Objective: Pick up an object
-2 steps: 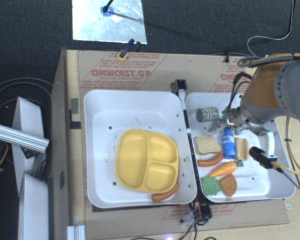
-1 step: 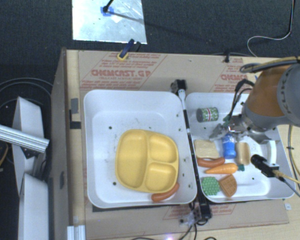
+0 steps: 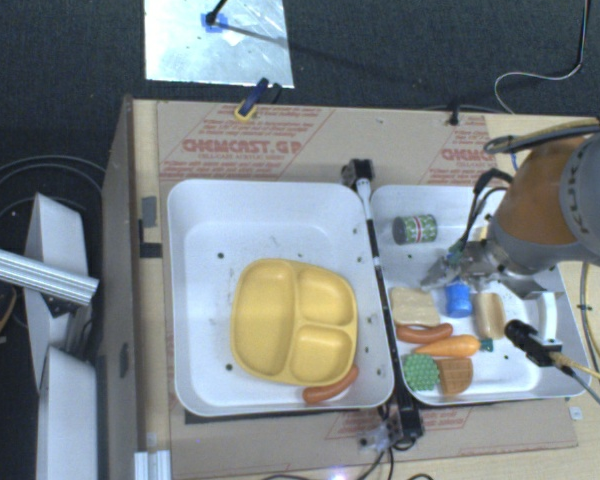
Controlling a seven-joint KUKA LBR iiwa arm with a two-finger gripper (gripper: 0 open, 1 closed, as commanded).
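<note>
In the left bin [image 3: 195,268] lies a yellow divided plate [image 3: 293,320], and a sausage [image 3: 330,388] rests just at the plate's lower right edge, touching the bin's front wall. None of this is near the arm, so I judge it is not the target of this try. In the right bin [image 3: 580,378] the objects are crowded: a small green can [image 3: 415,229] lies on its side near the back, well apart from the others, while a pale bread slice [image 3: 412,305], a second sausage [image 3: 423,333], a carrot [image 3: 448,346], a green round piece [image 3: 420,371] and a brown cookie-like piece [image 3: 455,374] lie close together at the front. The gripper [image 3: 460,268] hangs low over the middle of this bin, directly above a blue object [image 3: 459,299], with a tan roll [image 3: 489,314] just beside it on the right. Whether the pincer is released or clenched, I cannot tell from this angle. The blue object seems to be the thing to pick, and it is not lifted yet. To do this step well, the descent should be straight and centred on the blue object, so that the tan roll is not pushed or caught together with it. The closing should come only at the bin floor, because the object is small and may slip out.
</note>
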